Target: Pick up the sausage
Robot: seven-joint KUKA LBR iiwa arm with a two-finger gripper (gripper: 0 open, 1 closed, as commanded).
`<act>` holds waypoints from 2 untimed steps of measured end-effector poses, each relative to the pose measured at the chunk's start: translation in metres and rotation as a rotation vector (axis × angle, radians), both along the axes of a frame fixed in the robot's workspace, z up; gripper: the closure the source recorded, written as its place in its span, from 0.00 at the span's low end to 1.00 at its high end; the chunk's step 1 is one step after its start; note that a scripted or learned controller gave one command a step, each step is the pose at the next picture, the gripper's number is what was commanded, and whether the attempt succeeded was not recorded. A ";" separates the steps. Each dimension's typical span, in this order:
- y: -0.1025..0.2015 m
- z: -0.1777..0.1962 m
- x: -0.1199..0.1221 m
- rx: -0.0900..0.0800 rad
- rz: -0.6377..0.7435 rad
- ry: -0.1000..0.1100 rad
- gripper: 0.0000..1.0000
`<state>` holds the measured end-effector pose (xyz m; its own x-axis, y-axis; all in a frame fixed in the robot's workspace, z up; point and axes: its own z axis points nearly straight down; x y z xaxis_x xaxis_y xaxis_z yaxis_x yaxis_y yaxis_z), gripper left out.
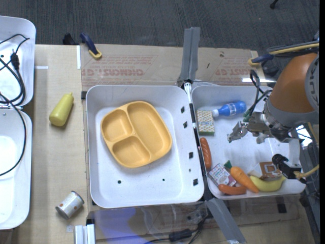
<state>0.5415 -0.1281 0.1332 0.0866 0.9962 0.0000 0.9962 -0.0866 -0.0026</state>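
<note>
The gripper (237,134) is hovering over the middle of the right bin (238,93), its jaws pointing toward the bin's left side; whether they are standing open or closed cannot be told from this slant, and nothing is showing between them. The grey arm with its orange band (297,85) is reaching in over the bin's right edge.

The sausage (205,152) is lying along the left wall of the right bin, about midway down, lengthwise to that wall and apart from the gripper. Just above it a small checkered box (205,121) is sitting, and a blue and white bottle (229,109) is lying toward the bin's far edge. Along the near edge a snack packet (219,175), a carrot (242,178) and a banana (267,183) are crowding together.

The left bin (96,151) is holding a yellow divided plate (135,133). On the bench, a yellow mustard bottle (61,110) is lying left of that bin, and a small can (69,204) is lying near its front left corner.
</note>
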 end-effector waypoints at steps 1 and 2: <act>-0.006 0.014 0.008 -0.001 0.031 -0.002 0.00; 0.033 0.089 -0.064 0.000 0.064 0.001 0.00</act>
